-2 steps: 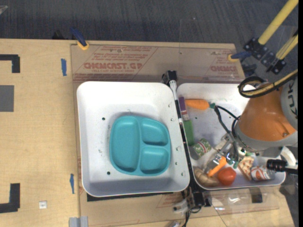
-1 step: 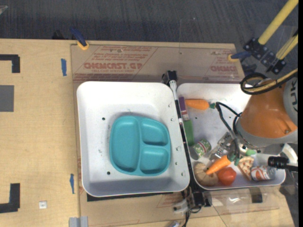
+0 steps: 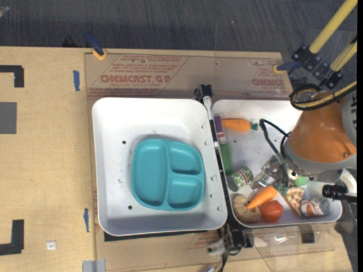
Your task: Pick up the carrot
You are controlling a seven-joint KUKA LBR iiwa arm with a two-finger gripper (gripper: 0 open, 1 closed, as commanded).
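Note:
Two orange carrots lie in the right bin (image 3: 249, 152). One carrot (image 3: 235, 125), with a green stem end, rests near the bin's far wall, well apart from the arm. A second carrot (image 3: 262, 198) lies tilted near the front wall, its thick end up against my gripper (image 3: 273, 181). The gripper hangs low over the front right part of this bin, under the orange band (image 3: 320, 137) of the arm. The wrist hides whether the carrot is in its grasp.
Around the front carrot crowd a red tomato (image 3: 273, 210), a small can (image 3: 243, 177), a pizza slice (image 3: 295, 198), a lying can (image 3: 313, 208) and a brown piece (image 3: 242, 204). A green stick (image 3: 226, 157) lies by the divider. The left bin (image 3: 108, 152) holds a teal divided tray (image 3: 168, 174).

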